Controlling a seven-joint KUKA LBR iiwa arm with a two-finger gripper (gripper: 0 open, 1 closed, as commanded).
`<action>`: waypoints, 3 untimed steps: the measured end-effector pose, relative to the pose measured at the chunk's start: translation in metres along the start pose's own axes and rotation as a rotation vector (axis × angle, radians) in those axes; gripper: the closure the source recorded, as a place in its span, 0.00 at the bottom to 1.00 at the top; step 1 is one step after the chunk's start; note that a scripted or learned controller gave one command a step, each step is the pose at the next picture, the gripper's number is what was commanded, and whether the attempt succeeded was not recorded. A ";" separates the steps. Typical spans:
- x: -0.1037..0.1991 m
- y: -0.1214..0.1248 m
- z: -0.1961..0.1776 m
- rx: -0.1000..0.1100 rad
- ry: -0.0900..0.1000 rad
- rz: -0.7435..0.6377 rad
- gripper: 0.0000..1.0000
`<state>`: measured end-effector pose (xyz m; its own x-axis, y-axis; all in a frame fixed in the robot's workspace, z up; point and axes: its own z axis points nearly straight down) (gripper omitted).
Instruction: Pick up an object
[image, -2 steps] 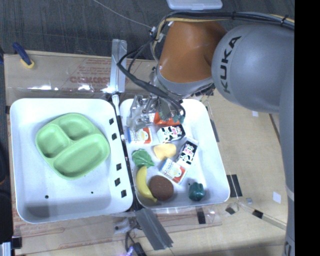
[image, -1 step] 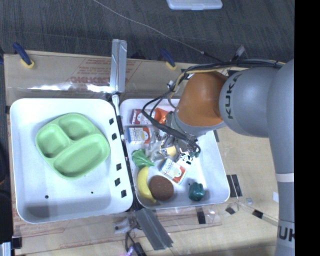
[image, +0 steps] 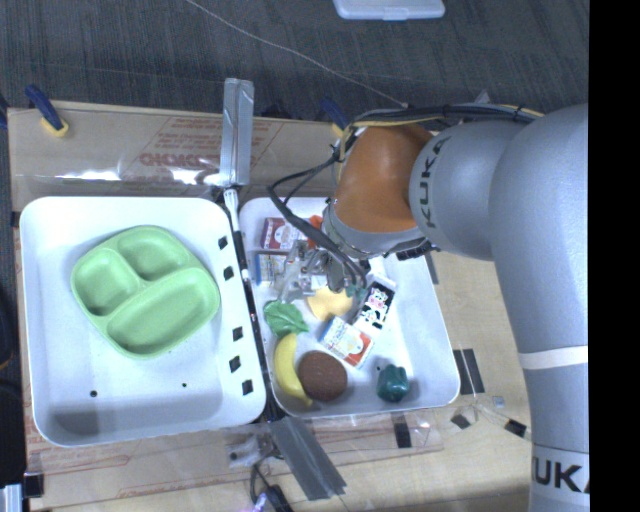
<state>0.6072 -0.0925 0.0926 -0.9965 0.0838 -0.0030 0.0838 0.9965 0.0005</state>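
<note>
Arm (image: 500, 190): a grey arm with an orange band (image: 378, 180) above the wrist reached in from 3 o'clock and hung over the upper half of the right bin.
End effector (image: 318, 272): it was low inside the right bin, over the clutter near the bin's 10 o'clock area. Whether it was apart or together could not be told, and nothing could be seen gripped in it.
Right bin (image: 440, 360): a shallow white bin, set just beside the left bin on the counter (image: 480, 300).
Yellow block (image: 330, 303): lay just below the end effector, near the middle of the right bin.
Green leafy piece (image: 286, 318): lay at 9 o'clock of the bin, touching the top end of the banana.
Banana (image: 287, 368): lay along the bin's left wall toward 7 o'clock.
Brown round object (image: 323, 375): sat at 6 o'clock, touching the banana on its right side.
Small carton (image: 348, 342): white with red print, lay tilted just above the brown round object.
Black-and-white packet (image: 377, 303): lay at 3 o'clock of the yellow block, close beside the wrist.
Dark green object (image: 393, 382): sat at 5 o'clock of the bin, apart from the brown round object.
Printed boxes (image: 276, 238): lay at the bin's 11 o'clock corner, partly hidden by cables.
Left bin (image: 50, 400): held a green divided plate (image: 146, 288), in its upper middle.
</note>
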 end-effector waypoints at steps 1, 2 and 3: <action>-0.037 0.011 -0.105 0.001 -0.008 0.146 1.00; 0.010 -0.093 -0.068 0.004 0.005 0.033 1.00; 0.008 -0.088 -0.069 0.001 0.002 0.025 0.00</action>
<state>0.5917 -0.1791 0.1615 -0.9940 0.1090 -0.0012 0.1090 0.9940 -0.0005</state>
